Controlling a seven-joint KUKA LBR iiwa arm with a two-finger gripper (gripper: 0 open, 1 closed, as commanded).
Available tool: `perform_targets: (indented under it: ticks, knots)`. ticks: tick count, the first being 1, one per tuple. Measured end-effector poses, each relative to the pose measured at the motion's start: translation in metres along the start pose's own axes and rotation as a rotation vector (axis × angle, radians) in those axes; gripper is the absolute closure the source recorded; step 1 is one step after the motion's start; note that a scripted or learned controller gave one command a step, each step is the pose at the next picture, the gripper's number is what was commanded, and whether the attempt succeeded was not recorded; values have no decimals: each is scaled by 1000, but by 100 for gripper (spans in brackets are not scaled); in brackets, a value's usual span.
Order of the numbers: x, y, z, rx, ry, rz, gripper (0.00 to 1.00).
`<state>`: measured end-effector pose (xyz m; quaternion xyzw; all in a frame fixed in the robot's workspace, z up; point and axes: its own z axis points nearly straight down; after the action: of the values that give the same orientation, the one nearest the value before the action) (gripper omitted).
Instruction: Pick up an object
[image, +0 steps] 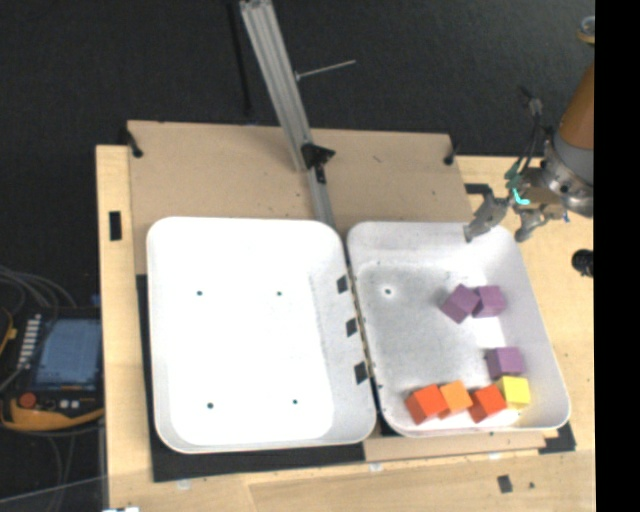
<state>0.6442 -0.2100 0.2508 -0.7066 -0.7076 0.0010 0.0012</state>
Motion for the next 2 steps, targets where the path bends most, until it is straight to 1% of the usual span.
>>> perform_targets:
  ticks: [1, 2]
  knots:
    - [0, 1, -3, -3, -3, -3, 0]
    - [4, 8, 54, 0, -1, -5, 0]
